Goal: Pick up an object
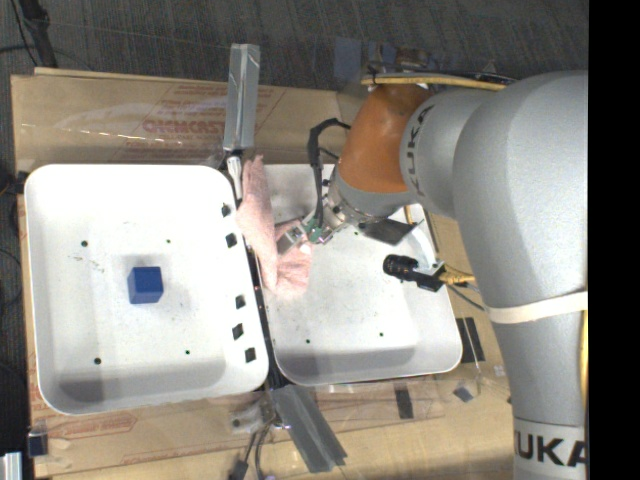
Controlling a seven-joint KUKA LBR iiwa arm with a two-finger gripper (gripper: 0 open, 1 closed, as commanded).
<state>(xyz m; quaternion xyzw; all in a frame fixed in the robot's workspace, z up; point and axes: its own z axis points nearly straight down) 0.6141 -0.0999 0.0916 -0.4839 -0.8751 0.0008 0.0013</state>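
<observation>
A small blue cube lies in the left bin, left of its middle. A crumpled pink cloth-like thing lies along the left wall of the right bin, partly draped over the rim between the bins. My gripper hangs under the orange-banded wrist at the right edge of the pink thing, low in the right bin. The grey arm covers the bin's upper right part.
A grey metal bar stands behind the bins, and another lies in front of them. Black clips line the rim between the bins. A black fitting with a cable sticks out beside the wrist.
</observation>
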